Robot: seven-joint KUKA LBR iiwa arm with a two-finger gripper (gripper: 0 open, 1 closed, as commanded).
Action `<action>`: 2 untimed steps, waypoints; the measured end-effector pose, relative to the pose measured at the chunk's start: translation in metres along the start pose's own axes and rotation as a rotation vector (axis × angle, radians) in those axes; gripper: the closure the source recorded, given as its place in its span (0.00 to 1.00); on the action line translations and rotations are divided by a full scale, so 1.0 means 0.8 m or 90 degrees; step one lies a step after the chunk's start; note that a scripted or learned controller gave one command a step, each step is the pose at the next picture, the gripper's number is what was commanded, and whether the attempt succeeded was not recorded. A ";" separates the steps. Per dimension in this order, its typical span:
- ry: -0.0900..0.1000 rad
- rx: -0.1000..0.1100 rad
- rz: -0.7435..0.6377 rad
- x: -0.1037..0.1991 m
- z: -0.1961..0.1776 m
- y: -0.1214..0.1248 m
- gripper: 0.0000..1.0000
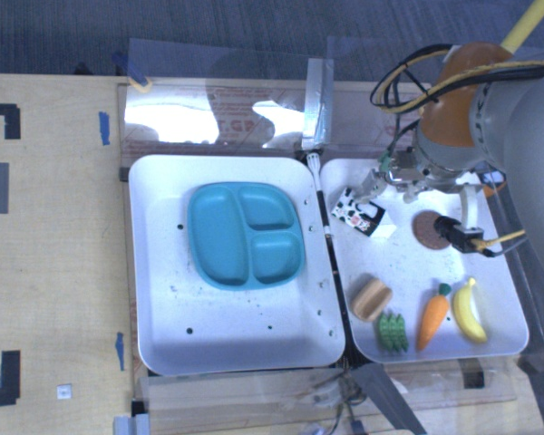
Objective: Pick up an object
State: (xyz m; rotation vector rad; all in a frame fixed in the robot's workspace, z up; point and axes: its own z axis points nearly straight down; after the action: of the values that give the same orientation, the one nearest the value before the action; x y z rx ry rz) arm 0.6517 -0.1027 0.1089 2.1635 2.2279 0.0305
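The gripper (387,172) sits low over the far left part of the right bin (508,343). Its metal parts are bunched together from this angle, so whether it is open or closed cannot be told, and nothing is seen held in it. Just beside it, toward the bin's left wall, lies a black-and-white patterned item (357,212), partly on a white scrap; contact between the two cannot be confirmed. To the right of that item rests a brown disc (425,229) on the bin floor. Along the near side of the same bin are a tan bread roll (372,298), a green toy (393,331), a carrot (432,320) and a banana (470,310), the last two lying side by side. The grey arm (517,125) with its orange band enters from the right. The left bin (154,315) holds a blue divided plate (247,235) near its centre.
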 end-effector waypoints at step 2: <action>0.006 0.019 0.029 0.008 0.023 -0.012 0.00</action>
State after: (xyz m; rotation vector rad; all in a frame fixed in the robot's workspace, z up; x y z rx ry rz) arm 0.6422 -0.0966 0.0898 2.2336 2.1986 0.0088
